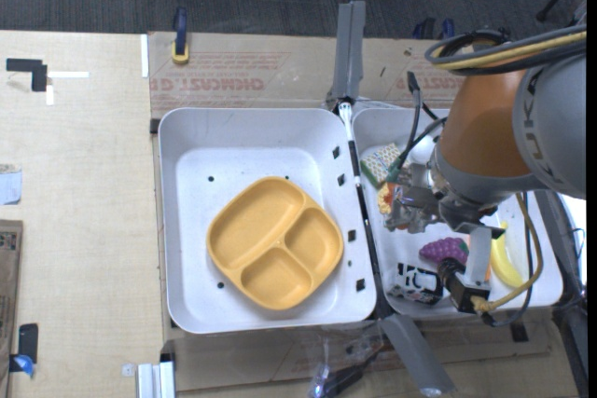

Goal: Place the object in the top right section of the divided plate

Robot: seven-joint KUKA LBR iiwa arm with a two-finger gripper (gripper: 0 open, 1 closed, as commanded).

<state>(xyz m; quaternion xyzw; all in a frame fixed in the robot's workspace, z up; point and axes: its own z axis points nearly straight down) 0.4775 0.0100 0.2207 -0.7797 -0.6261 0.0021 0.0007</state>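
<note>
Pale wooden bench carried two shallow white bins side by side, dark carpet beyond its far edge. Nearest in the right bin lay a small black-and-white item, a purple grape bunch just beyond it and a banana to its right. Above these hung the gripper on the grey arm — whether it was released or clenched could not be told. In the left bin the yellow divided plate sat tilted — nothing lay in its sections. Farther off, a green-white item lay against the right bin's left wall.
</note>
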